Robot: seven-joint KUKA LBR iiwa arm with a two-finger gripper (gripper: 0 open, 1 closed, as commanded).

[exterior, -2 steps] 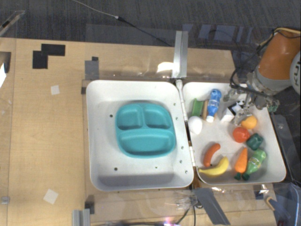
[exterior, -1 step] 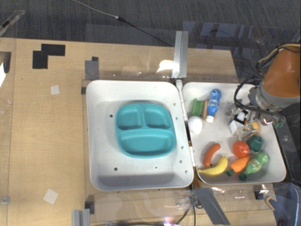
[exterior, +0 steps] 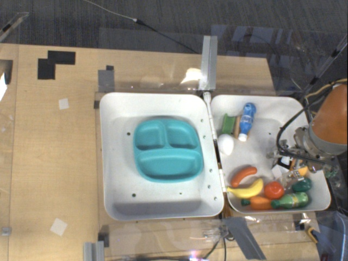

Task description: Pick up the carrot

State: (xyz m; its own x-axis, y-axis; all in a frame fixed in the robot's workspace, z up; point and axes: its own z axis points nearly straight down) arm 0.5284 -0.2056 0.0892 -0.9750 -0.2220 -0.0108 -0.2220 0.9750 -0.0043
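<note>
gripper (exterior: 296, 170) hovering over the right bin (exterior: 272, 105)
can't tell its state; carrot (exterior: 260, 203) is lying near the front wall, beside the banana (exterior: 247, 189).

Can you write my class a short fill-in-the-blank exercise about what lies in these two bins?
1. The teal divided plate lies in the ____ bin.
2. The blue and white bottle lies next to a ____ can.
3. The banana lies just below a red ____.
4. The white egg lies close to the ____ between the two bins.

Missing words: left; green; sausage; wall
</note>
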